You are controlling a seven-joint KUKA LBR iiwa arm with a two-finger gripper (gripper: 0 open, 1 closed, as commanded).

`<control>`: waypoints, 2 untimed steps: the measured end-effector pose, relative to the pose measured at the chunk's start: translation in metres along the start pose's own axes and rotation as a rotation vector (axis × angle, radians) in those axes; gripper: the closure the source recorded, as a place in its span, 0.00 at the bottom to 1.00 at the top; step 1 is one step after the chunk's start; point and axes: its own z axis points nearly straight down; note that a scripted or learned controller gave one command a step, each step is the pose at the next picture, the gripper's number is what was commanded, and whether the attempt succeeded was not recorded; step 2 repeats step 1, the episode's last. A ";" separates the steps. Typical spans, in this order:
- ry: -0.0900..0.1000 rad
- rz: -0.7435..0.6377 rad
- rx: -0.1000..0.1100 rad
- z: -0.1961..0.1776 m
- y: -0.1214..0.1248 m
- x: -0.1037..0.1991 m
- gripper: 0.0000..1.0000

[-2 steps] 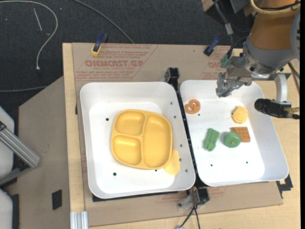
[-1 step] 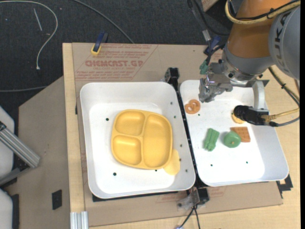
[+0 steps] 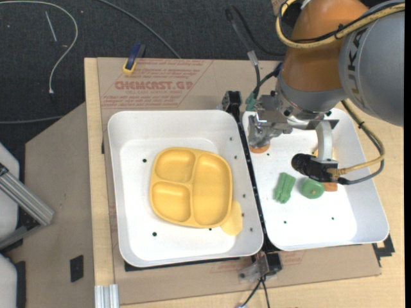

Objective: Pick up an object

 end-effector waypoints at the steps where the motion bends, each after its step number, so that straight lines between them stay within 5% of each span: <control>1: 0.000 0.000 0.001 0.017 -0.019 0.053 1.00; 2: 0.000 0.000 0.001 0.017 -0.019 0.053 1.00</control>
